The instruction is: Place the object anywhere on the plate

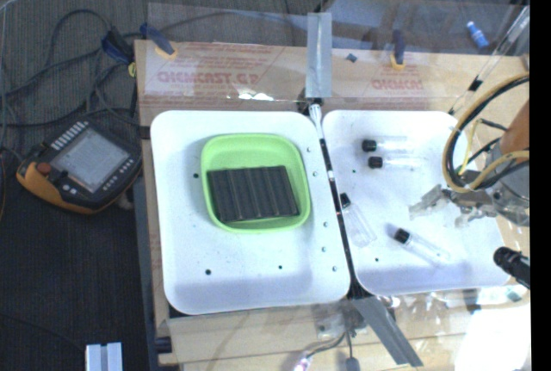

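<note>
A green square plate (212, 156) sits in the left bin (176, 257). A dark ribbed rectangular pad (252, 194) lies flat on the plate. Several clear vials with black caps lie in the right bin (482, 275): one (385, 144) at the back, one (417, 245) toward the front, and one (357, 223) by the divider. My gripper (449, 204) hangs over the right side of the right bin, right of the front vial and apart from it. I see nothing held in it.
The arm with its orange band (519, 130) and looped cables (465, 145) comes in from the right edge. A handheld pendant (82, 164) lies on the floor at left. A metal divider (331, 188) runs between the bins.
</note>
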`<state>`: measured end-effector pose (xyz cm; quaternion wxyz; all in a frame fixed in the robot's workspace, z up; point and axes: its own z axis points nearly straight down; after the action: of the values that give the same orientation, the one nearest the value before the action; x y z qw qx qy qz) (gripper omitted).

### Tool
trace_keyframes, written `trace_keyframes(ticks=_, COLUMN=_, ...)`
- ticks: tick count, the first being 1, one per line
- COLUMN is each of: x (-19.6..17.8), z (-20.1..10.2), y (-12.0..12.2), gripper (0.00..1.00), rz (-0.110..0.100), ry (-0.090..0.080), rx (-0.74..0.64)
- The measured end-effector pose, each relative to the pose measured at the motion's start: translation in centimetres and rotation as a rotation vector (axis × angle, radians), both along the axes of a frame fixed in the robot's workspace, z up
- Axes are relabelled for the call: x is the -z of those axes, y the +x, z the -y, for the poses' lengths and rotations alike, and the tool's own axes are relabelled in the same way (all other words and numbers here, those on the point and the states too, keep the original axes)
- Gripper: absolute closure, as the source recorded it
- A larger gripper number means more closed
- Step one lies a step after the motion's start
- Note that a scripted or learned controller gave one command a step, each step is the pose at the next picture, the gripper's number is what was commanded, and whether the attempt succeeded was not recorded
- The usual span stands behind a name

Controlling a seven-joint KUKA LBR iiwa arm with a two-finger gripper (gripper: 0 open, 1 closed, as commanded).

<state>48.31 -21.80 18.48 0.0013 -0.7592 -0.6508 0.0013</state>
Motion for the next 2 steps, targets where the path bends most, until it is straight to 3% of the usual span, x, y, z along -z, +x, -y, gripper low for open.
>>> trace_keyframes(ticks=2, x=0.00, z=0.00, y=0.00, gripper=0.00, rz=0.000, ry=0.000, rx=0.000)
